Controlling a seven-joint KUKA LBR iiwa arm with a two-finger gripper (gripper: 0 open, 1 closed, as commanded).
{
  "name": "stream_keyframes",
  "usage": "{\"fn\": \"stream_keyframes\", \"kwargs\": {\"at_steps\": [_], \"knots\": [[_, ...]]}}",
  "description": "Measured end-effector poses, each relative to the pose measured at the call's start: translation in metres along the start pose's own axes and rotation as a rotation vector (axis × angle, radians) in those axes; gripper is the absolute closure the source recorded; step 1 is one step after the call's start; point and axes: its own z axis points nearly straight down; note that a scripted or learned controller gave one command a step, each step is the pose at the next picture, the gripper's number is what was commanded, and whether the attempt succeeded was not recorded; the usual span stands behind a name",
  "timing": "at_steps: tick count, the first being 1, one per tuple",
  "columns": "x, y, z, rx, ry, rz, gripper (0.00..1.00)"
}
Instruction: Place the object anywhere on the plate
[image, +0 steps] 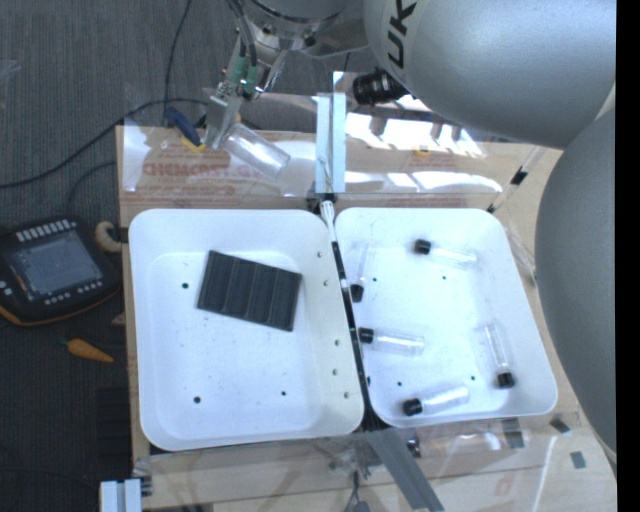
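A dark ribbed rectangular plate (250, 290) lies flat in the left bin (140, 300), a little left of the divider. My gripper (222, 118) hangs above the bench's back edge, beyond the left bin's far rim. A clear vial (258, 152) juts from its fingertips, slanting down to the right, so the gripper looks shut on the vial's left end. Vial and gripper are well behind the plate and apart from it.
The right bin (520, 290) holds several clear vials with black caps, such as one vial (445, 252) at the back and another vial (435, 400) at the front. An upright metal post (330, 140) stands behind the divider. A teach pendant (50, 270) lies left of the bench.
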Motion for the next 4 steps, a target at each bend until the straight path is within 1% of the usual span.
{"fn": "stream_keyframes", "kwargs": {"at_steps": [1,2,3,4], "knots": [[-0.003,0.001,0.000,0.000,-0.002,-0.321,1.00],[-0.001,0.001,-0.001,-0.001,-0.002,-0.550,1.00],[-0.013,0.008,0.000,-0.004,-0.003,-1.034,1.00],[-0.013,0.008,-0.001,-0.005,-0.005,-1.513,1.00]]}}
